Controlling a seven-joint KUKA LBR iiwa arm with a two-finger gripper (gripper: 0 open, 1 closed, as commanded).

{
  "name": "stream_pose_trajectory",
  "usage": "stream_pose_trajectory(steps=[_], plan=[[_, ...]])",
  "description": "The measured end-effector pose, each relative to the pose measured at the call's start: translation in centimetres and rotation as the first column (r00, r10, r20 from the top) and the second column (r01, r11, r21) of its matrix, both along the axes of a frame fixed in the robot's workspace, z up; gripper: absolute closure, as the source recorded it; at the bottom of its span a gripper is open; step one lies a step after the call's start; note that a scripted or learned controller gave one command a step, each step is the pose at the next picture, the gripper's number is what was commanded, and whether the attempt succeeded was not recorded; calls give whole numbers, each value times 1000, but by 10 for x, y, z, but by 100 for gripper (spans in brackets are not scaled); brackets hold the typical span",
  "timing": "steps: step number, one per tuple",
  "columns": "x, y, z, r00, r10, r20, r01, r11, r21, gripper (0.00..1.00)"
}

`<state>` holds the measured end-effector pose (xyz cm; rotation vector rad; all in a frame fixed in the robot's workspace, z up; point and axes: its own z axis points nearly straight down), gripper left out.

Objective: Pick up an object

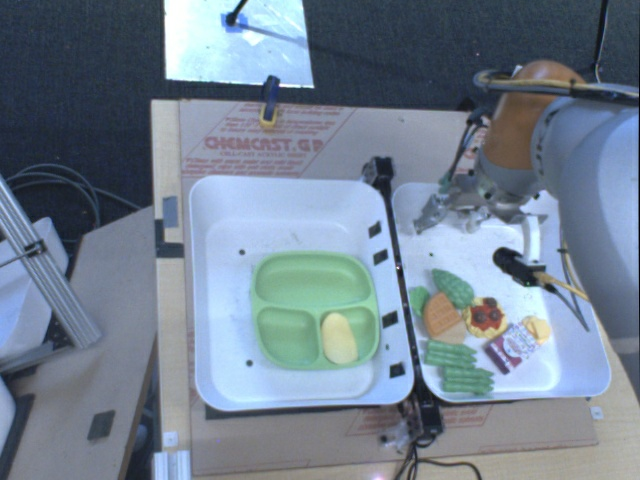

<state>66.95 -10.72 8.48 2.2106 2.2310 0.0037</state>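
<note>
Over the right bin's [590, 373] far end hangs the end effector [455, 213], can't tell how open, gripping nothing I can see. Toy food [470, 323] is piled at that bin's near end, so it's all reachable.

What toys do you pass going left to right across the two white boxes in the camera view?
Green tray → yellow potato in the tray → green leaf → little pizza → yellow candy.

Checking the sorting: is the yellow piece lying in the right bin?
No, the yellow piece lies in a compartment of the green tray in the left bin.
</note>
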Motion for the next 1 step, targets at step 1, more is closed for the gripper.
stream_pose_trajectory(steps=[1], plan=[[-1,-98,1,1000,-14,3,14,1000,-6,0]])
